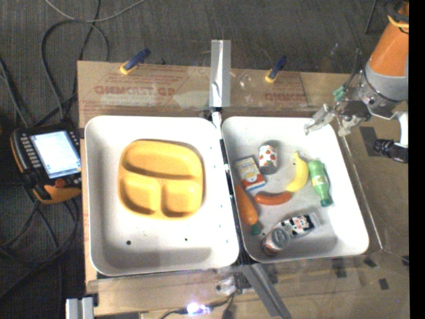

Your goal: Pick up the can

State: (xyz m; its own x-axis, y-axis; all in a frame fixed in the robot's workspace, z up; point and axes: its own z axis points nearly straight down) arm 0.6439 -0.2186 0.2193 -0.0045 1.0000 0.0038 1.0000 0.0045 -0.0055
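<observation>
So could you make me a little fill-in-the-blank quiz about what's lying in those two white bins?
1. The yellow divided tray lies in the ____ bin of the camera view.
2. The banana lies just left of a ____ bottle.
3. The can lies on its side near the ____ edge of the right bin.
4. The gripper hangs over the right bin's ____ right corner.

Missing words: left; green; front; far

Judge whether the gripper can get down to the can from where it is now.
Probably yes: the can stands uncovered in the right bin, though a small carton crowds it; the gripper hovers over the bin's far corner.
</observation>
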